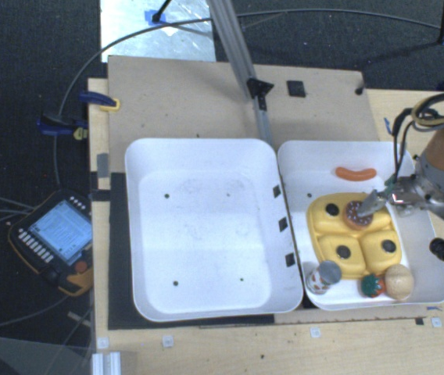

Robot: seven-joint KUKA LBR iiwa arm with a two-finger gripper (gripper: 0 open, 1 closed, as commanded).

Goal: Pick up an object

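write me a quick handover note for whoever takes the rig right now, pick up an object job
Gripper: low in the right bin, its tip at the small dark round piece on the yellow tray. Whether it grips anything cannot be told.
Things: all in the right bin. Orange sausage-shaped piece near the back wall; grey-capped item, green ball and beige ball along the front.
Done: arm is down at the tray.
Left: confirm a grasp, then lift.
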